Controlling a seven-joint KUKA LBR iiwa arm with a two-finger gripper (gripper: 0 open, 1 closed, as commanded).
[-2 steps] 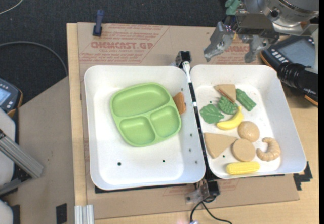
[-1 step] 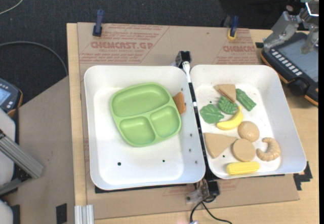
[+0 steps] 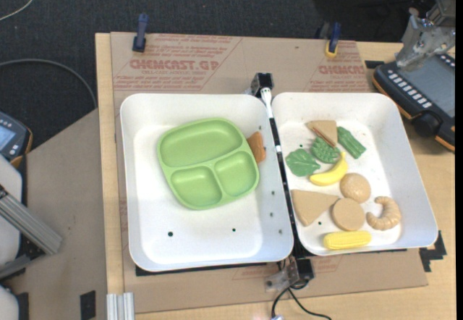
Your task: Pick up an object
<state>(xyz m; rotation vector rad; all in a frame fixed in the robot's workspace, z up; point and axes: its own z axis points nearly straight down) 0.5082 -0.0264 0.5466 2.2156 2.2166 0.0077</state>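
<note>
Look at the upper right corner, on the side from which the arm reaches in. There you see a pale grey metal part [image 3: 425,35] with thin struts, and small teal-green pieces just above it, at the border of the picture. It stands beyond the far right corner of the tabletop and well apart from the space above it. It is small, a little blurred and cut by the border. You cannot tell its shape or its pose. You also cannot tell if it belongs to the arm or to some other equipment.
</note>
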